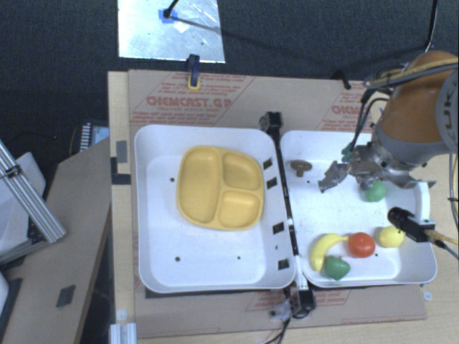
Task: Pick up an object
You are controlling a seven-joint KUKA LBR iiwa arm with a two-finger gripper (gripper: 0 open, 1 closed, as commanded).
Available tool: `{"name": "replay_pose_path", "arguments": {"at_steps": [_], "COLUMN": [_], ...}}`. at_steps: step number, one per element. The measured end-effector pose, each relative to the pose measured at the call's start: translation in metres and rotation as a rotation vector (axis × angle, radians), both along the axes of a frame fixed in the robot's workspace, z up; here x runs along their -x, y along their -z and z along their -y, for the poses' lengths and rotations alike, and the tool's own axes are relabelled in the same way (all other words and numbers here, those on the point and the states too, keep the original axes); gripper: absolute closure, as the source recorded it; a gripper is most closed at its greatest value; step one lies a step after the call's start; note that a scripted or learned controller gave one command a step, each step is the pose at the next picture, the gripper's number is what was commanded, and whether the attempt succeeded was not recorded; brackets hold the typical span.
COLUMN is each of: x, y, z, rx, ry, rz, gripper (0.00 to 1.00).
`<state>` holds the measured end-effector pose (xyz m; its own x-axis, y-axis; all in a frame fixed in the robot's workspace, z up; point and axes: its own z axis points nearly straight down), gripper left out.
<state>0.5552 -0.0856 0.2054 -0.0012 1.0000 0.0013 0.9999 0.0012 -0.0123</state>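
Camera view: jaws (pixel 331 177) low over right bin (pixel 430 264), spread, pinching nothing. Nearest object, green ball (pixel 373 190), lies just right of jaws, partly under wrist. Brown mushroom-shaped piece (pixel 300 167) near on left. Banana (pixel 324 247) lower in bin.

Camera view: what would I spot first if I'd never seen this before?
Probably the big yellow plate in the left bin. Next, the bright toy food at the right bin's front: a banana, a tomato and a lemon. The arm's tool hangs above that bin.
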Motion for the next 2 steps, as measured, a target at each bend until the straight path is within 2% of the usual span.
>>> {"name": "replay_pose_path", "arguments": {"at_steps": [1,2], "x": [-0.003,-0.002], "y": [-0.006,0.036], "z": [0.000,0.002], "rx": [0.001,0.001], "ry": [-0.002,0.000], "rz": [0.013,0.009], "gripper": [0.00,0.00]}}
